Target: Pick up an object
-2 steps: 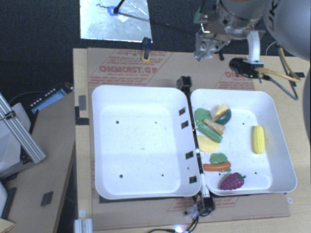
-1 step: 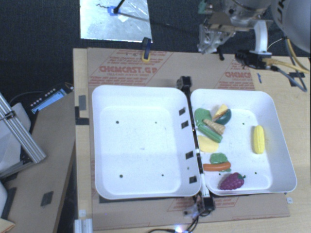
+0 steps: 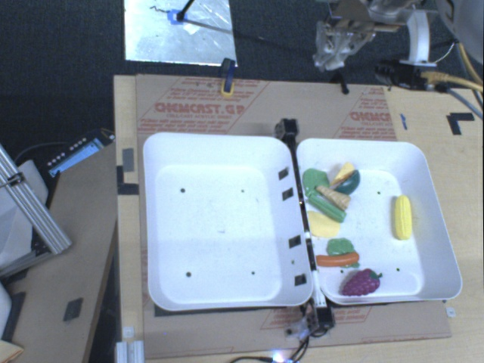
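Toy foods lie in the right bin (image 3: 431, 203). A yellow corn cob (image 3: 402, 217) lies alone near the right wall. A cluster near the divider holds a green leafy piece (image 3: 315, 181), a yellow and teal piece (image 3: 346, 177), a tan stick (image 3: 333, 197) and a flat yellow slice (image 3: 324, 224). Lower down sit a small green piece (image 3: 340, 245), an orange carrot (image 3: 336, 260) and purple grapes (image 3: 361, 282). My gripper (image 3: 333, 51) hangs high beyond the bins' far edge, well away from the foods, with nothing visible between its fingers.
The left bin (image 3: 219, 218) stands beside the right one, joined by a black hinged divider (image 3: 299, 203). A shiny metal sheet (image 3: 180, 20) lies on the dark floor at the back left. Cables (image 3: 454, 82) run at the far right. An aluminium frame (image 3: 30, 210) stands at the left.
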Robot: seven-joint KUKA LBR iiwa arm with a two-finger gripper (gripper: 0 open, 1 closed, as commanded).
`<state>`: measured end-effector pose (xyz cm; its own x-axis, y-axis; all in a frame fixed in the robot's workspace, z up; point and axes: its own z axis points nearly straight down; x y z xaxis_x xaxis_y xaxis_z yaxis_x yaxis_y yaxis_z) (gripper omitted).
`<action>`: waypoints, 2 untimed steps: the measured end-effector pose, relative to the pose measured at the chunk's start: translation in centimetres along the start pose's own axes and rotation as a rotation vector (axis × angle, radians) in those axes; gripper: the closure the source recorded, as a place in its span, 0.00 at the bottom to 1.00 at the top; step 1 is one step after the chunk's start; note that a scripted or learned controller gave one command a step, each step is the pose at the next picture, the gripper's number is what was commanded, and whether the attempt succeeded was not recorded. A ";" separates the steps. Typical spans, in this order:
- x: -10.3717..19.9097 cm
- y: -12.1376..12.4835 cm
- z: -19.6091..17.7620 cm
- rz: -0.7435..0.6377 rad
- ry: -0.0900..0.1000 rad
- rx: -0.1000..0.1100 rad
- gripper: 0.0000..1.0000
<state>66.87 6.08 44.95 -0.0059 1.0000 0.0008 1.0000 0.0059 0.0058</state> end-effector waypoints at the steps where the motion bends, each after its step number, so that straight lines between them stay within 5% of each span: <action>1: 0.4 -2.0 -2.5 0.000 0.000 0.001 1.00; 2: 0.7 -1.9 -6.1 0.001 0.000 0.000 1.00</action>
<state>64.94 6.76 51.04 -0.0052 1.0000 0.0010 1.0000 0.0052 0.0062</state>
